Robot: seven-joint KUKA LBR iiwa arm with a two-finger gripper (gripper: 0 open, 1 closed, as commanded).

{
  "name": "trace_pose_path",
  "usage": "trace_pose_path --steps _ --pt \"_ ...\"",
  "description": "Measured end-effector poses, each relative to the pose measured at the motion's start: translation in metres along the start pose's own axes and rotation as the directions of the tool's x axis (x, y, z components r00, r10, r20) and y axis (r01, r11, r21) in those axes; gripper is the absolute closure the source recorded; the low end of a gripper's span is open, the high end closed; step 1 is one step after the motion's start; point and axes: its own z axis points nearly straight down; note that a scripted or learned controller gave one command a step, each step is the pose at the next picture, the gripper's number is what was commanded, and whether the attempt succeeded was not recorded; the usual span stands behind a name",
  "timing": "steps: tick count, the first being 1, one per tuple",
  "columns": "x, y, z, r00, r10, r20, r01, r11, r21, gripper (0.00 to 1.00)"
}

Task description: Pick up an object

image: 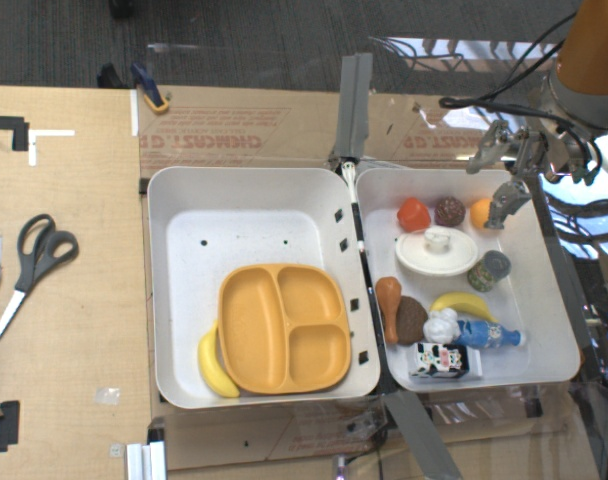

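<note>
My gripper (495,181) hangs over the back right corner of the right bin (554,298), its fingers spread and nothing between them. Just below it lies a small orange fruit (480,213). Beside that are a dark maroon ball (449,210) and a red piece (414,214). A white round lid (437,251) sits in the bin's middle, with a grey can (495,269) to its right. Nearer the front lie a banana (464,304), a brown drumstick (388,296), a blue bottle (490,336) and a black-and-white carton (444,360).
The left bin (184,218) holds a yellow divided plate (284,328) with a second banana (212,364) tucked at its left edge. Scissors (32,256) lie on the bench at far left. Cables (504,68) run behind the right bin.
</note>
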Motion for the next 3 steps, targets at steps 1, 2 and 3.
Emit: trace_pose_path --steps 1,2,3 --pt "-0.024 -0.035 0.166 0.985 -0.172 0.005 0.172 0.985 0.001 0.0" --pt "-0.014 -0.045 0.185 0.993 -0.121 0.002 0.121 0.993 0.0 0.0" --pt "-0.04 -0.031 0.184 0.997 0.083 0.005 -0.083 0.997 0.001 0.0"
